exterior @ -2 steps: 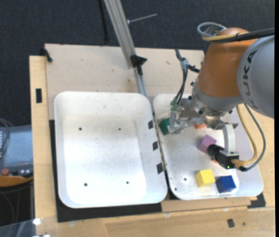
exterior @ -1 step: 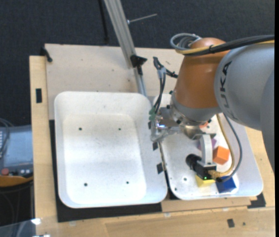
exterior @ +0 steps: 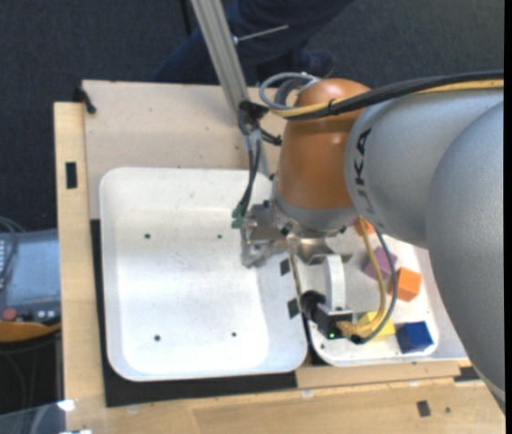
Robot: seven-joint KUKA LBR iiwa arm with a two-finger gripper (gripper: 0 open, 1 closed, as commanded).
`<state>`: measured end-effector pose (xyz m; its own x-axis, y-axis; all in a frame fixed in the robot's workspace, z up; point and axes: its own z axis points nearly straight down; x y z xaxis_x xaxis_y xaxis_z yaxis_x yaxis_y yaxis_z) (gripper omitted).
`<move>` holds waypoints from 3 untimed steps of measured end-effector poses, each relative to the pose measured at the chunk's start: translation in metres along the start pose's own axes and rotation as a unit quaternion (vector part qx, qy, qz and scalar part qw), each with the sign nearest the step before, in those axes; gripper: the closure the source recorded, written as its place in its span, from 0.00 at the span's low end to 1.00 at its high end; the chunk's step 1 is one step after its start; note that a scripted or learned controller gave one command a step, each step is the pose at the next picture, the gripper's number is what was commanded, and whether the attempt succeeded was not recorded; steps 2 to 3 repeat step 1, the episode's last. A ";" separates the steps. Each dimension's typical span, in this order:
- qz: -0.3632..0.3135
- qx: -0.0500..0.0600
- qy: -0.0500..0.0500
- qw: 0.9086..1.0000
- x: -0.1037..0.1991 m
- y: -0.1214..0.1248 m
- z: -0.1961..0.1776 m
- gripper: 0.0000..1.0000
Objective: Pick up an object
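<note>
Risk of a miss from here: pincer (exterior: 254,242) hanging at the seam between the two bins, over the inner wall rather than over any object; likely to close on air or knock the rim if lowered straight down. Cannot tell whether open or closed, hidden under the wrist. Nothing visibly gripped. Left bin (exterior: 147,351) bare apart from dark specks. Right bin (exterior: 365,358), largely covered by the arm, holding an orange block (exterior: 408,283), a blue block (exterior: 414,336) nearer, a purple piece (exterior: 384,262) and something yellow (exterior: 378,330), all well right of the pincer. Cables trailing low, apt to snag.
</note>
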<state>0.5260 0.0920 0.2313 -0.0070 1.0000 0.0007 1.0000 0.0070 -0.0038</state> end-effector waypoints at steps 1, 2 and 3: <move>0.004 -0.001 0.000 1.000 -0.003 0.001 -0.001 0.00; 0.004 -0.001 0.000 1.000 -0.003 0.001 -0.001 0.00; 0.004 -0.001 0.000 1.000 -0.003 0.001 -0.001 0.00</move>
